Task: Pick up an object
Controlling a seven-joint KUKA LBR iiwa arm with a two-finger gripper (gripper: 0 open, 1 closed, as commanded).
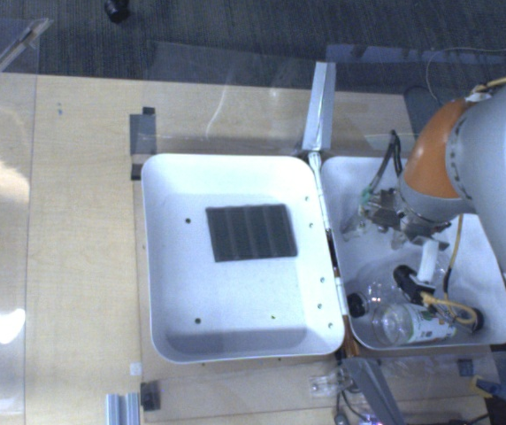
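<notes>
A clear plastic bottle [402,320] lies on its side along the front wall of the right bin [492,264], its black cap [356,305] pointing left. A dark grey ribbed rectangular pad [251,233] lies flat in the middle of the left bin [169,264]. My gripper [365,213] is low inside the right bin near its left wall, behind the bottle and apart from it. The wrist and orange band hide most of the bin's back half. Nothing shows between the gripper and the bottle.
The two white bins sit side by side on a wooden bench, parted by a narrow rim [328,237]. A metal post [319,113] stands behind the gap. A clear panel [5,237] covers the bench's left side.
</notes>
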